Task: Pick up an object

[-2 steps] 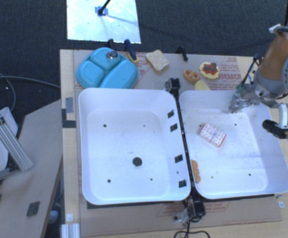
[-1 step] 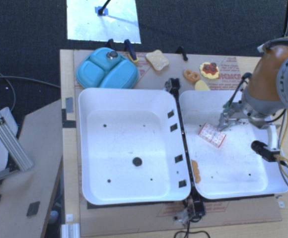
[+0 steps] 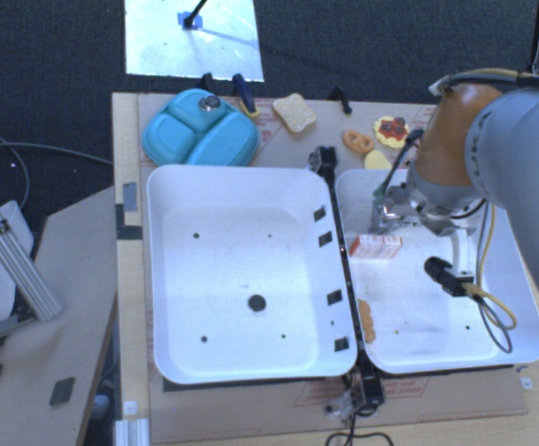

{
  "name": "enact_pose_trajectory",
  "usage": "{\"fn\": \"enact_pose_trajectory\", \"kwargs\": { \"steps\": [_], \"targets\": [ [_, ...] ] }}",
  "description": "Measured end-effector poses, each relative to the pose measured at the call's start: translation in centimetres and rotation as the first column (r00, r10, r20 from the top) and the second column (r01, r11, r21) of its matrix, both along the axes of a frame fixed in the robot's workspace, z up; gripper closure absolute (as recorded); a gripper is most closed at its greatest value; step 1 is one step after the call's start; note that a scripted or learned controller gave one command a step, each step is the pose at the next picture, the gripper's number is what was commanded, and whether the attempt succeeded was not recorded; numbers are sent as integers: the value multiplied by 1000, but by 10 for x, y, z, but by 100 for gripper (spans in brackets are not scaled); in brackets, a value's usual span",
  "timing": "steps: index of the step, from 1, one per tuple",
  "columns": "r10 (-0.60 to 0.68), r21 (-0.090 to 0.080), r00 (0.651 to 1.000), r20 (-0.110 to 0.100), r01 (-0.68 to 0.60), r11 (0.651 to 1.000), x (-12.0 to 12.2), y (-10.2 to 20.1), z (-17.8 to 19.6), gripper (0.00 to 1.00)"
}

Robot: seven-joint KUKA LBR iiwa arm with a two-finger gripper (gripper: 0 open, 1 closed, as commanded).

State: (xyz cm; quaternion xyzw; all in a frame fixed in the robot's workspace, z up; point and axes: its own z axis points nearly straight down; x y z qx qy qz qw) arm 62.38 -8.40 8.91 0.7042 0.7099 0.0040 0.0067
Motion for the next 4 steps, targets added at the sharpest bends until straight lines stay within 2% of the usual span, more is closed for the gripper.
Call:
{"fn": "enact_pose_trajectory", "kwargs": {
  "steps": [1,2,3,4],
  "targets": [
    [9,9,1000,2,-9,1000,40,123,104,100],
    [-1,6,1000,8,1,1000,47,126,269,100],
    [1,5,1000,-23,-1,1000,43,187,131,100],
    [-1,5,1000,-16,1,1000,44,225,99,100]
  ]
}}
